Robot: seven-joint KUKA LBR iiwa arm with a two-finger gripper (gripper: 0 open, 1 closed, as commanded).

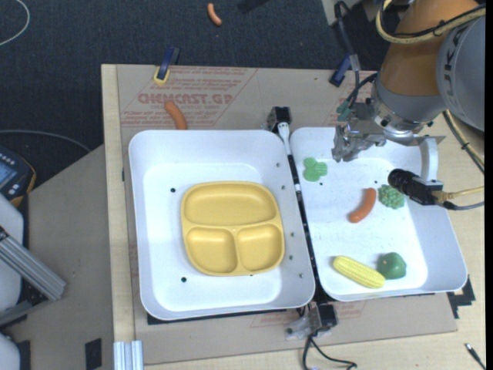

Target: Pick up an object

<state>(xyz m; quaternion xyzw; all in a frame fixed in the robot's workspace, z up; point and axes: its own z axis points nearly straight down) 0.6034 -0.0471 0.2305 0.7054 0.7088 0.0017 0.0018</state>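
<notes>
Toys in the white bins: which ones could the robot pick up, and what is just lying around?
For the job:
gripper
hot dog
corn
green pepper
broccoli
small green toy

Just lying about:
yellow tray
sausage on the cardboard
orange piece on the floor
clamp

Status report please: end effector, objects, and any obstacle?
End effector over right bin, near green piece, holding nothing seen. Sausage, corn lying free. Nothing blocking.
</notes>
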